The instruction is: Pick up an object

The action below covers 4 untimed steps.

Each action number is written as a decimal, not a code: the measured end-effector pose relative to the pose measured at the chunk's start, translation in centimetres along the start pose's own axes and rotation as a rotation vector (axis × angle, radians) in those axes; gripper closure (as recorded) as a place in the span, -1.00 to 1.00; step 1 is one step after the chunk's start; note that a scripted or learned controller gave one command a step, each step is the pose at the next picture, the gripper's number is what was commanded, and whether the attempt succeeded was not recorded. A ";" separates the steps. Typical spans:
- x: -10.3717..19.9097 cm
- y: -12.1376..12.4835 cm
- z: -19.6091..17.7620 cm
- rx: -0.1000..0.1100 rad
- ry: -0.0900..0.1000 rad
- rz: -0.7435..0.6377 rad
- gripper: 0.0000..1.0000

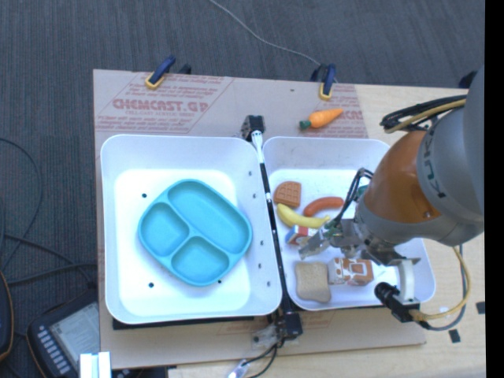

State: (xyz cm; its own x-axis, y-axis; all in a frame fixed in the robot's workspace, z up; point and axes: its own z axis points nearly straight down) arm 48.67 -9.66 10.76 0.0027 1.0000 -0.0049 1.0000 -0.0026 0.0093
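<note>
The right bin (409,286) holds several toy foods: a waffle-like brown cookie (287,193), a red sausage (323,205), a yellow banana (301,219), a tan bread slice (313,281) and a small brown and white carton (352,271). My gripper (324,241) hangs low in this bin, just below the banana's right end and above the bread and carton. The arm's orange band and grey wrist cover the bin's right half.
The left bin (126,164) holds a light blue three-compartment plate (194,231). A toy carrot (323,118) lies on the board behind the right bin. Clamps sit at the board's back edge, and cables trail at the front right.
</note>
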 end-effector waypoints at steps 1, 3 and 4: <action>-0.2 -0.2 2.0 0.005 0.004 -0.001 -1.00; -0.2 0.0 1.0 0.002 0.002 -0.001 -1.00; -0.2 0.0 0.0 0.002 0.003 -0.001 1.00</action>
State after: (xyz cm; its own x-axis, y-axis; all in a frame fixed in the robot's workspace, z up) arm 48.65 -9.86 10.75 0.0013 1.0000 -0.0022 1.0000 -0.0013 0.0068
